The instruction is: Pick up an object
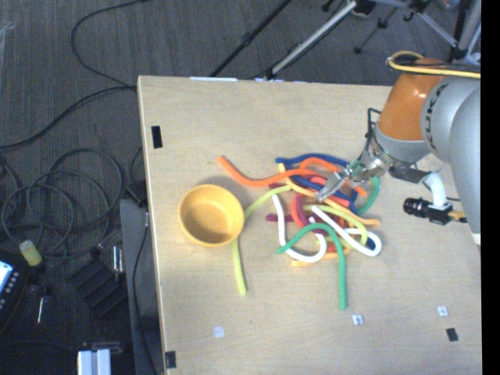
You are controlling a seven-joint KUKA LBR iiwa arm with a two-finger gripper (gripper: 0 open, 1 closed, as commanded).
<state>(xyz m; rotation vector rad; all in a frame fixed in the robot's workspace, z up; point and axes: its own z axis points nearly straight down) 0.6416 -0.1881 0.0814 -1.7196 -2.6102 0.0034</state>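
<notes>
My gripper (337,184) is down in the ropes (324,209) beside the cup (211,215); I cannot tell its opening. The ropes are tangled, so several may lift together, or one slips out.

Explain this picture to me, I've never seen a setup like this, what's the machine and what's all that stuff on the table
This is one camera fixed above a workbench, looking down at a slant. The grey and orange machine on the right is a robot arm; at its tip is a gripper, the part meant for grasping. It is lowered into a tangled pile of colourful flexible strands: orange, blue, green, white, yellow, red. I cannot tell whether it has hold of any. To the left sits a yellow bowl, with a yellow-green strand curving past it. The surface is a light wooden board.
</notes>
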